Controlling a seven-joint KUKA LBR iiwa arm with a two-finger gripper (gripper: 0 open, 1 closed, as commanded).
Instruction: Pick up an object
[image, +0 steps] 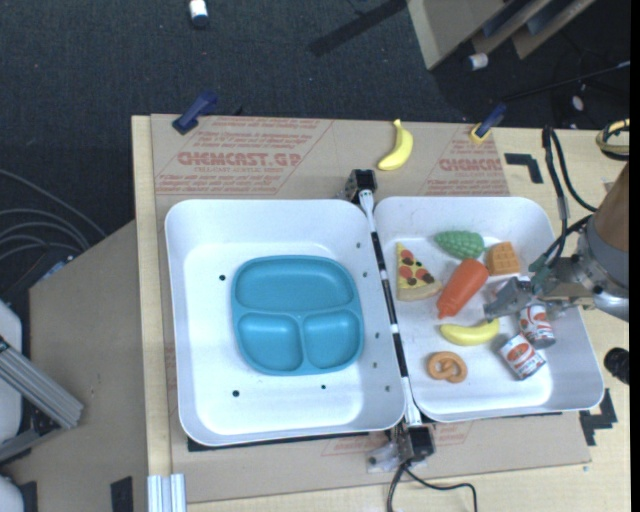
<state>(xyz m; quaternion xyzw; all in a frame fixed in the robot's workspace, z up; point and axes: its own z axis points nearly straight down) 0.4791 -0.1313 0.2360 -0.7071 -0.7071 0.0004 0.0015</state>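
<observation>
Nearest the camera, the plywood bench (280, 150) carries two shallow white plastic bins. At nine o'clock, the left bin (190, 300) holds a blue divided plastic tray (297, 313); at three o'clock, the right bin (570, 390) gathers toy food within reach: an orange carrot (462, 285) and a yellow banana (470, 333). Beside them hovers the end effector (512, 298); whether it grips anything, I cannot tell.

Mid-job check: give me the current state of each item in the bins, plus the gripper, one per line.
blue tray: flat in left bin, nothing on it
pizza slice: lying flat, right bin
green leafy toy: lying, right bin's far side
carrot: lying, tilted
orange block: resting by carrot
banana: lying, near gripper
pretzel: lying flat
two cans: tipped on sides
gripper: low over right bin, grasp unclear
</observation>
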